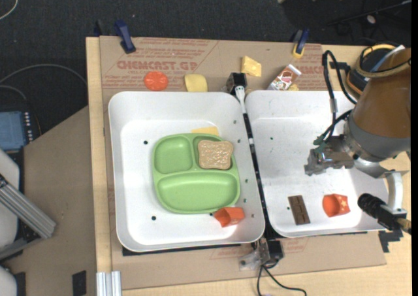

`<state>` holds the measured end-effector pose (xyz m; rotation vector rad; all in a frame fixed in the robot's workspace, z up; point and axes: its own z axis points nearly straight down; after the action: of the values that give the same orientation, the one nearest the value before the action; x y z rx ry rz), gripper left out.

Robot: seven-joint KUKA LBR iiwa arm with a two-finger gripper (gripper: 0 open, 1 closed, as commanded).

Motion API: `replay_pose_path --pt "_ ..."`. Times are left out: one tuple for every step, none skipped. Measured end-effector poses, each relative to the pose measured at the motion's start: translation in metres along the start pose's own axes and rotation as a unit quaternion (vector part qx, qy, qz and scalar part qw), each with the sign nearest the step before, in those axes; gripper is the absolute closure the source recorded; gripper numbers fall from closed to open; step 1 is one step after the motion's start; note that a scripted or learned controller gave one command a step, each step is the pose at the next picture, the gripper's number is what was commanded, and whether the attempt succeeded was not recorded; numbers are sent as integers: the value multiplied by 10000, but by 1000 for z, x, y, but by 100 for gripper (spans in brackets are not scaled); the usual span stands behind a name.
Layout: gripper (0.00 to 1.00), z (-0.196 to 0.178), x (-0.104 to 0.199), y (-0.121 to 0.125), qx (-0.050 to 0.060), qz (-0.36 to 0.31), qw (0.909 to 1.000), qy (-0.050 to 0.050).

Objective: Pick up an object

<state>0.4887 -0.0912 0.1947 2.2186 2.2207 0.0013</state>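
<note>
I'm seeing the gripper [320, 161] hovering in the right bin [277, 125], claw state unclear, orange piece [336, 204] lying at its five o'clock, brown bar [298, 210] at seven

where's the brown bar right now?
The brown bar lies in the right bin, near its front edge, just left of the orange piece and below-left of the gripper.

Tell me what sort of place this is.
Most likely a robotics lab test bench, not a kitchen. Two white bins sit on a cardboard sheet held by blue clamps, a robot arm's claw hangs over the right bin, and toy food such as a green divided plate lies about.
</note>
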Motion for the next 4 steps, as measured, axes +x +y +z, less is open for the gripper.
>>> replay_pose_path --pt "0 0 0 0 3 4 10000 1" --pt "0 86 -9 -12 55 15 10000 15" --pt "0 61 -37 -10 -4 15 10000 -8" --pt "0 70 -2 -10 25 -10 10000 17"
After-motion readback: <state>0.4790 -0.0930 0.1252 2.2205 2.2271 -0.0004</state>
